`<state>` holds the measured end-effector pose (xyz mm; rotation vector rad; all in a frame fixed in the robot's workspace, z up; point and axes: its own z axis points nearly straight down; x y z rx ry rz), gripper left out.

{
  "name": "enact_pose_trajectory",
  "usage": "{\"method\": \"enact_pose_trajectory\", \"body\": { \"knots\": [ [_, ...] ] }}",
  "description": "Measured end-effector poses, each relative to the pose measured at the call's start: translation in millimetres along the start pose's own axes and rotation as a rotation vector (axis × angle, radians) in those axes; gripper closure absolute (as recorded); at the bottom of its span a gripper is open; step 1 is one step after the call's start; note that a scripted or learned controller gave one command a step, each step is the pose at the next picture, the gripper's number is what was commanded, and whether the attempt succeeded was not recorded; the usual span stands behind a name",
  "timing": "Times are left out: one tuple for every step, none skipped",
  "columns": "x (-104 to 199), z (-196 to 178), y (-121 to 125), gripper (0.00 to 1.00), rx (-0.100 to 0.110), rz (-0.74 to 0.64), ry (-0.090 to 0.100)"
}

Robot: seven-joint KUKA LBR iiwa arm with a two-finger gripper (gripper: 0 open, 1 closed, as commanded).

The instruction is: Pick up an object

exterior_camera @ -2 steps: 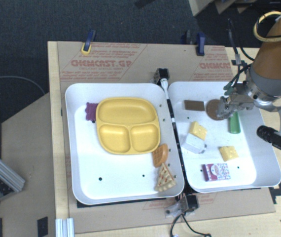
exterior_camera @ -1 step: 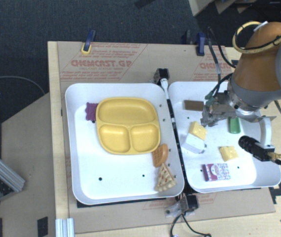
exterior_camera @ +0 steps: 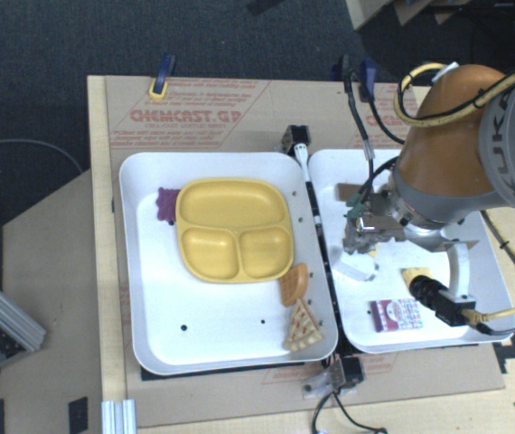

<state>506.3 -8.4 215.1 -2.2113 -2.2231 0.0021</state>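
Nearest me, in the near right corner of the left bin (exterior_camera: 154,297), I see a tan lattice piece (exterior_camera: 303,327), wedge-shaped and gridded like a waffle, its point turned toward the far side. Level with it, close to the near edge of the right bin (exterior_camera: 359,331), lies a small flat packet (exterior_camera: 395,315), red and white with print on it, glossy like a wrapper.

A step farther in, a smooth orange-brown oval (exterior_camera: 294,284), shaped like a bread roll, sits against the right wall of the left bin and touches the near right corner of the yellow plate (exterior_camera: 235,229). In the right bin, by its left edge, rests a small white piece (exterior_camera: 355,268), irregular and crumpled-looking, hard to make out against the white floor.

The gripper (exterior_camera: 363,231) hangs just beyond that white piece, toward the far side, with the packet lying nearer me and to its right. I cannot tell how far it is open, and I see nothing held in it.

The plate is matte plastic with rounded corners and 3 compartments: 2 small ones on the near side, 1 wide one on the far side. At its far left corner a purple, rough-edged scrap (exterior_camera: 166,203) pokes out from beside the rim.

Both bins stand on a brown cardboard sheet (exterior_camera: 194,107) with red lettering.
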Motion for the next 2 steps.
{"method": "enact_pose_trajectory", "body": {
  "knots": [
    [21.4,0.3,-8.9,1.00,-0.001,0.003,-0.001],
    [15.8,-14.9,2.9,1.00,-0.008,0.005,-0.004]
  ]
}}
